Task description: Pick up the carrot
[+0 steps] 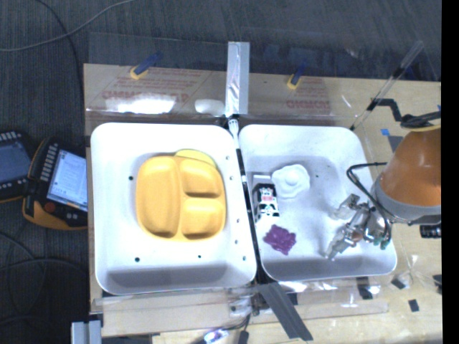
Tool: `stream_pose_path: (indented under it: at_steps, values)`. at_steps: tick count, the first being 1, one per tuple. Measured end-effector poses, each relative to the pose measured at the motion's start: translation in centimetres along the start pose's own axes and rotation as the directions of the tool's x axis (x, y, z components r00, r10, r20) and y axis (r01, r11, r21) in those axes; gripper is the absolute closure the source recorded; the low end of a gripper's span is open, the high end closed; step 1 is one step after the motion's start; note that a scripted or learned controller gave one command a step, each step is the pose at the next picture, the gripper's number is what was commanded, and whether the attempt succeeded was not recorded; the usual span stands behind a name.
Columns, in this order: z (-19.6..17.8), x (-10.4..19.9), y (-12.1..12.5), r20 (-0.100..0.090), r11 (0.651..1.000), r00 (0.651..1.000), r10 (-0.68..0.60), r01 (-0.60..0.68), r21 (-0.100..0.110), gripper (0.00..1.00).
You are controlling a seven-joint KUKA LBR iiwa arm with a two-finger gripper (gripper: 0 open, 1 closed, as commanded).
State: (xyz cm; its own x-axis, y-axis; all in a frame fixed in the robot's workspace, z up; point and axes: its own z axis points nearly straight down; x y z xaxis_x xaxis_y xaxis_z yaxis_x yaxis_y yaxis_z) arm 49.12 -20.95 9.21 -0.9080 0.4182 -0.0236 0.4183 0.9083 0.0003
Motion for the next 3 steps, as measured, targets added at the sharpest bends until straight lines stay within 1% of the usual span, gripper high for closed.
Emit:
stream_pose_path:
  at_steps: [1,2,3]
  values:
    - [0.0,0.4,1.0,0.001,0.956,0.956,-0.294,0.294,-0.003,0.00]
    - [0.0,0.1,0.0,0.000,0.766,0.766,-0.643,0.643,-0.007,0.00]
    - [0.2,-4.0,1.1,-0.010,0.704,0.704,-0.710,0.710,-0.011,0.00]
